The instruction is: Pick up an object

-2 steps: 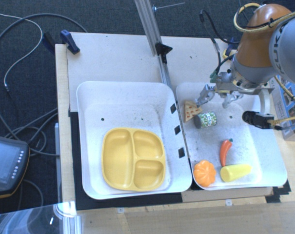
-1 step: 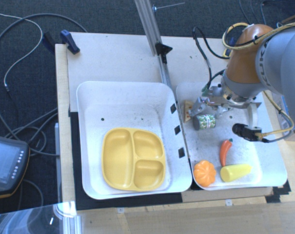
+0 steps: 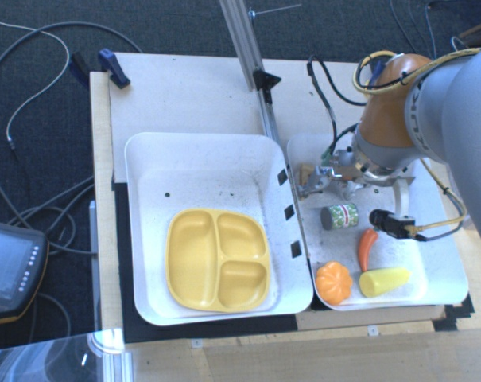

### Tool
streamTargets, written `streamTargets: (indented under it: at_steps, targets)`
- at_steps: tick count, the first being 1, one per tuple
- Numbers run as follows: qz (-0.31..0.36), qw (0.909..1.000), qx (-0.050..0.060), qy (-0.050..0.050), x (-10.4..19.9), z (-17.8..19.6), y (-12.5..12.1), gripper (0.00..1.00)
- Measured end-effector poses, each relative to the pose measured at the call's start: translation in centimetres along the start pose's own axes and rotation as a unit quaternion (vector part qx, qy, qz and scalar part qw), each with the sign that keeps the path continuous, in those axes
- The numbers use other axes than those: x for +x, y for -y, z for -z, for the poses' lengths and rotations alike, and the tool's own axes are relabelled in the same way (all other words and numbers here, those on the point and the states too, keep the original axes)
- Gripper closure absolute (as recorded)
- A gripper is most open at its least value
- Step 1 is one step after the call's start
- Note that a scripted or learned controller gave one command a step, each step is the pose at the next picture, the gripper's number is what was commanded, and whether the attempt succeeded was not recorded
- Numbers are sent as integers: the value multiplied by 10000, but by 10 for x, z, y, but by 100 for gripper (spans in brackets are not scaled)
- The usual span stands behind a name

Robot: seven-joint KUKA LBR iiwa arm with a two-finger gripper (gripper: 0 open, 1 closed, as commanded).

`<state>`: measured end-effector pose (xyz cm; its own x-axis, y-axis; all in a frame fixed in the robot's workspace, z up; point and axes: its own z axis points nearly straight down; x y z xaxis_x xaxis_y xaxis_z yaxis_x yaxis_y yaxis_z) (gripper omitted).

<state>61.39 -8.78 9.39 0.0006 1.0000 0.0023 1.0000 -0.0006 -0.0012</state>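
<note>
My gripper (image 3: 326,178) is low over the back left part of the right bin (image 3: 431,293), close to the wall between the two bins. Just in front of it a small grey and green can (image 3: 340,216) lies on its side. Toward the front of this bin lie an orange-red carrot-like piece (image 3: 367,248), a round orange fruit (image 3: 333,282) and a yellow cylinder-shaped piece (image 3: 384,280). I see nothing held in the gripper.
The left bin (image 3: 200,157) holds a yellow divided plate (image 3: 219,259) at its front. A slanted metal post (image 3: 244,30) rises behind the bins. The grey arm (image 3: 447,110) covers the back right of the right bin.
</note>
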Motion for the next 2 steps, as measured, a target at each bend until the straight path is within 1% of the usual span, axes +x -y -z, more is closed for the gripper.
streamTargets:
  at_steps: [1,2]
  targets:
    - [3,10000,-25,3,0,13,-1,100]
    - [13,10000,-45,14,8,67,-11,100]
